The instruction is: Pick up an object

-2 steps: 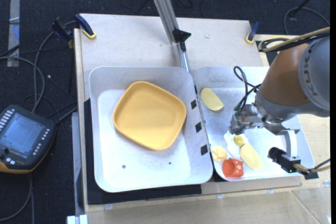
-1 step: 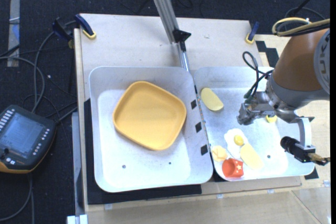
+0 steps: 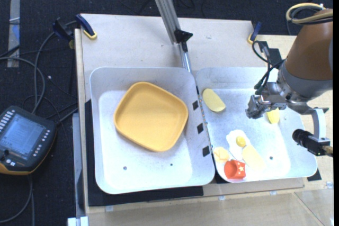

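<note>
My gripper (image 3: 256, 108) hangs low over the right bin (image 3: 233, 79), near its middle right. Just to the gripper's right, a small yellow piece (image 3: 273, 117) lies touching or nearly touching it; whether it is held cannot be made out. A pale yellow oval object (image 3: 213, 100) lies at the bin's left, well apart from the gripper. Toward the front of the bin sit a white fried-egg toy (image 3: 238, 140), a pale yellow block (image 3: 253, 156), a red piece (image 3: 234, 169) and a small yellow wedge (image 3: 221, 154).
The left bin (image 3: 106, 114) holds a large yellow square plate (image 3: 151, 116). A divider with black clips (image 3: 201, 119) separates the bins. A slanted metal pole (image 3: 164, 0) rises behind them. A pendant (image 3: 21, 137) lies on the floor at left.
</note>
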You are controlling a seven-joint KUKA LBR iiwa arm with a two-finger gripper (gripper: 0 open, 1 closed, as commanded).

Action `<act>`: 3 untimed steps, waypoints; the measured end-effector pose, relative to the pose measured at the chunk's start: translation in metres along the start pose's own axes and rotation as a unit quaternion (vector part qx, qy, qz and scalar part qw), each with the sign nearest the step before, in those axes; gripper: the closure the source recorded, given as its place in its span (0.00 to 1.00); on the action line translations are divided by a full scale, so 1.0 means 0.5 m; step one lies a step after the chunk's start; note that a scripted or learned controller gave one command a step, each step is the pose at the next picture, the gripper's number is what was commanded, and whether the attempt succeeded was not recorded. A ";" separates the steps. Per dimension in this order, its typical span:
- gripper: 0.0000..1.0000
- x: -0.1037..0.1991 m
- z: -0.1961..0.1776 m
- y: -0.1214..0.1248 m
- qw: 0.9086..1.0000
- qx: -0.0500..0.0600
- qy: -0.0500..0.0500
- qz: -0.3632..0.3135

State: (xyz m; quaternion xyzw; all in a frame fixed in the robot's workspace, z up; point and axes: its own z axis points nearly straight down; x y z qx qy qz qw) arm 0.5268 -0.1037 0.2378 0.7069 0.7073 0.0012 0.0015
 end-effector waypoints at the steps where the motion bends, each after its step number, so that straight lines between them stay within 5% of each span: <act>1: 1.00 0.121 -0.010 0.022 1.000 0.002 0.001 -0.003; 3: 1.00 0.326 -0.026 0.074 1.000 0.002 0.001 -0.002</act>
